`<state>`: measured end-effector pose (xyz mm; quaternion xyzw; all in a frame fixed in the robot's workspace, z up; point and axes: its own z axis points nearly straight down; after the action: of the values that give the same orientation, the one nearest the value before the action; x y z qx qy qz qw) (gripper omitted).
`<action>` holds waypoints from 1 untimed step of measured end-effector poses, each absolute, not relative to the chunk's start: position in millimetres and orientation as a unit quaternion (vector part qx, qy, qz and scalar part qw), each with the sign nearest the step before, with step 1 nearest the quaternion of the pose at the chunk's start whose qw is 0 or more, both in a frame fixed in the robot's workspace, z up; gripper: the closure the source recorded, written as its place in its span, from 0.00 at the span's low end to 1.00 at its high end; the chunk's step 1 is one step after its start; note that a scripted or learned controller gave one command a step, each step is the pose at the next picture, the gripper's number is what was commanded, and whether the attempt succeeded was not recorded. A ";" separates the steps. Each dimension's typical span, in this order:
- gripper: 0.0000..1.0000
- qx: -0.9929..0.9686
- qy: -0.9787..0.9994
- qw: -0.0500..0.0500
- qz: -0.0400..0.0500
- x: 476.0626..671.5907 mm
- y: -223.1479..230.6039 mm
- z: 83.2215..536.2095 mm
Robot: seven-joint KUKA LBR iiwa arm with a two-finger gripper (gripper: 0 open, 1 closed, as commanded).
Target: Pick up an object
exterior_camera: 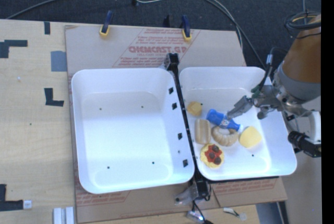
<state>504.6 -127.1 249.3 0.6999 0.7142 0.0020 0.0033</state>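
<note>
Now, by label:
Arm (305,69): right edge of frame, grey with orange band, reaching left into right bin.
Pincer (229,117): low over centre of right bin, tip at blue object; opening cannot be told, hold on anything cannot be told.
Blue object (222,118): centre of right bin, lying aslant, touching pincer tip.
Right bin (271,163): right of centre, white, shallow.
Other items in right bin: small yellow piece (194,109) up-left; tan bar (202,131) left; bagel-like ring (224,137) just under blue object; lemon (250,137) right; red-topped tart (212,155) lower centre.
Left bin (83,129): left of centre, white.
Worktop (28,113): light wood, left of frame, cardboard sheet (151,48) under bins.
</note>
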 end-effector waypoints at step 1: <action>0.00 0.706 0.708 -0.004 -0.003 560.6 -91.7 125.1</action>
<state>560.6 -91.7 125.1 0.7060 0.7082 -0.0029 -0.0040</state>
